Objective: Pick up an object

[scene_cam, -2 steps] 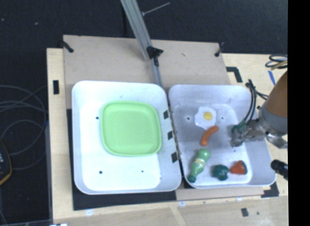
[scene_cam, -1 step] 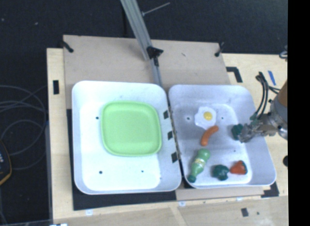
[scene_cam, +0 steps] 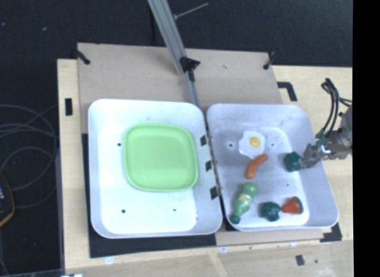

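One small dark green object (scene_cam: 291, 161) lies just beside the end effector (scene_cam: 310, 156), on its left as the camera sees it, toward the middle of the right bin (scene_cam: 309, 121) and close to that bin's right wall. The two look to be touching or nearly so; whether the end effector is spread or pressed together cannot be told at this size. The object is rounded and squat, with no clear long axis, so approach angle should matter little. Other candidates sit farther into the bin: an orange sausage (scene_cam: 256, 165), a fried egg (scene_cam: 252, 143), a green bottle (scene_cam: 243, 200).
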Controlling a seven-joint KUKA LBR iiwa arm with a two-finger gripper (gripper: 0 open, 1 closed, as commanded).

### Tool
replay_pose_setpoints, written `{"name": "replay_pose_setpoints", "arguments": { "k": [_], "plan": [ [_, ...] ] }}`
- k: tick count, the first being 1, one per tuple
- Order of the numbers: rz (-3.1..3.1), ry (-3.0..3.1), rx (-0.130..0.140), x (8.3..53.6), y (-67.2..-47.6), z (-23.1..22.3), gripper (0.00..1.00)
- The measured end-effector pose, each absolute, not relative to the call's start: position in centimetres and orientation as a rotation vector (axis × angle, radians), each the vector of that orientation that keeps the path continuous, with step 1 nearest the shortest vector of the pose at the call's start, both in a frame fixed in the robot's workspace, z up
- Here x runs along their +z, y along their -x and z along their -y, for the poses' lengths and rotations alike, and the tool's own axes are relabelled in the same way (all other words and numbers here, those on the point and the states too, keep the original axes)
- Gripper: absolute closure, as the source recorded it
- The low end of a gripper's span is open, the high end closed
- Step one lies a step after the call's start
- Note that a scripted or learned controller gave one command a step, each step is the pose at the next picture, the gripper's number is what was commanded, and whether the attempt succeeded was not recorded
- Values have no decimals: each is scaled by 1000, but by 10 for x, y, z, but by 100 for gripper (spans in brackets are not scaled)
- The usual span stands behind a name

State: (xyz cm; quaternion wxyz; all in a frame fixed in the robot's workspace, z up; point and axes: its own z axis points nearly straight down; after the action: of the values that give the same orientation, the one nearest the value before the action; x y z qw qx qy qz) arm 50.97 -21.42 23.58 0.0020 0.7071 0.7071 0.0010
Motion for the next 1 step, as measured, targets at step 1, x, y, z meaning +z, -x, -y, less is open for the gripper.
{"name": "replay_pose_setpoints", "arguments": {
  "k": [1],
  "plan": [
    [-2224,-2218,2,233,-507,158,100]
  ]
}}
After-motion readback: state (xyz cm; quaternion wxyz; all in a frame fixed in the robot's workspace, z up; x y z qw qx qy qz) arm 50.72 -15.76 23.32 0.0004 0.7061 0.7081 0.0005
